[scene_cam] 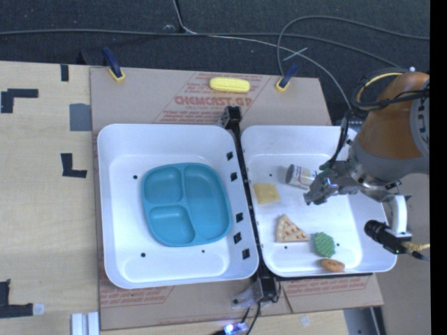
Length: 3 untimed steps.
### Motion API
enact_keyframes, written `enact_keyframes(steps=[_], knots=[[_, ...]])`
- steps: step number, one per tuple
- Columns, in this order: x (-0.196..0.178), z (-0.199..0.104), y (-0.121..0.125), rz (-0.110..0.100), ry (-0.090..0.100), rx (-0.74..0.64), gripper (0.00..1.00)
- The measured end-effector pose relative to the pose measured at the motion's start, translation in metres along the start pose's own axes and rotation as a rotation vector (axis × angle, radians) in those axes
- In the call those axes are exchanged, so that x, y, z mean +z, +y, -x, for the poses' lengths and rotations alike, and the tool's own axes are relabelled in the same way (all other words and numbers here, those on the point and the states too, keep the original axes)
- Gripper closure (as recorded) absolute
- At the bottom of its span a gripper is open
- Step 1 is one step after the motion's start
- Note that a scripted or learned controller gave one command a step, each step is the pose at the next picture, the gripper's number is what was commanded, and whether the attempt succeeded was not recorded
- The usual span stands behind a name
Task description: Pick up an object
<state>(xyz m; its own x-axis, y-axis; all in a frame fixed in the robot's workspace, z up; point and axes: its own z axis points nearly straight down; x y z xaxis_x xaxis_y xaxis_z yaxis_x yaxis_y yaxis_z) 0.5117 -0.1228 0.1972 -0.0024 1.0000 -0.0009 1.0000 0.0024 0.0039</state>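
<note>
The left shallow white bin (119,187) holds a blue plastic divided tray (186,204). In the right white bin (279,139), the dark claw (316,192) hangs low beside a small cylindrical bottle (299,176) lying on its side, long axis left to right; whether the claw is clenched cannot be told. Nearer the front lie a yellow square slice (266,192), a pizza-shaped wedge (289,229), a green bumpy lump (323,244) and an orange piece (332,264).

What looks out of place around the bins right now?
The yellow corn lies on the cardboard behind the bins, outside both. The small bottle lies on its side in the right bin, beside the gripper.
</note>
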Motion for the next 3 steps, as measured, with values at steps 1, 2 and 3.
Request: enact_keyframes(steps=[1, 2, 3], knots=[[-0.011, 0.000, 0.001, -0.004, 0.001, 0.001, 1.00], [-0.012, -0.054, 0.014, -0.005, 0.002, -0.004, 1.00], [-0.006, -0.104, 0.045, -0.005, 0.002, -0.005, 1.00]])
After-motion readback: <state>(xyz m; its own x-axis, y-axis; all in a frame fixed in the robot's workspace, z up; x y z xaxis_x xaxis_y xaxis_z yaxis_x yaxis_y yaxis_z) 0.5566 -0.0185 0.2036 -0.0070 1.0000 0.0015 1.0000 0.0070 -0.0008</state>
